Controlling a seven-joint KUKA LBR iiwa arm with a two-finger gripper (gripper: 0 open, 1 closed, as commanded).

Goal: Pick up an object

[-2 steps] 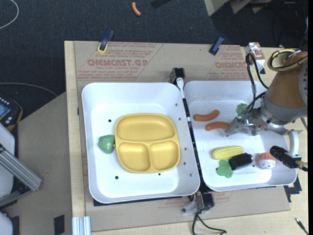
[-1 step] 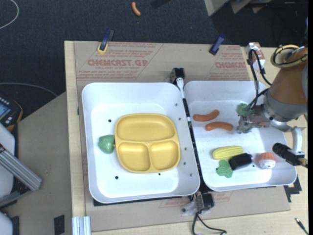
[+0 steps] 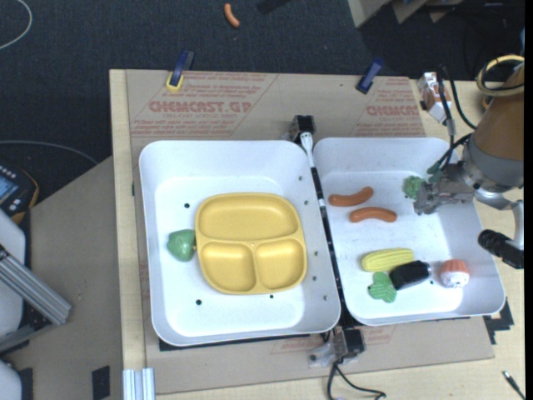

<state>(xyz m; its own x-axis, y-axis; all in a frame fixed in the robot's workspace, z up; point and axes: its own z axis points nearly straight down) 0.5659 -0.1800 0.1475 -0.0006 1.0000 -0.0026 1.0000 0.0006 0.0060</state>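
2 shallow white bins sit side by side on a cardboard-covered bench. The left white bin point(image 3: 158, 173) holds a yellow plastic plate with 3 compartments point(image 3: 251, 242) at its centre and a small green rounded toy point(image 3: 181, 244) touching the plate's left edge. The right white bin point(image 3: 466, 294) holds 2 orange-red toy sausages point(image 3: 351, 197) point(image 3: 373, 216) near its middle, a yellow toy corn cob point(image 3: 386, 259) below them, a black block point(image 3: 409, 274) lying just beside a green toy broccoli piece point(image 3: 383, 287), and a red-and-white round toy point(image 3: 453, 273) toward the lower right corner. The grey arm's gripper point(image 3: 426, 197) hangs low at the bin's upper right, beside a small green leafy toy point(image 3: 412, 187); whether it is spread or pinching cannot be told. Outside the bins, 2 blue clamps point(image 3: 178, 70) point(image 3: 369, 77) grip the bench's far edge, and a small orange item point(image 3: 231, 15) lies on the dark carpet beyond.
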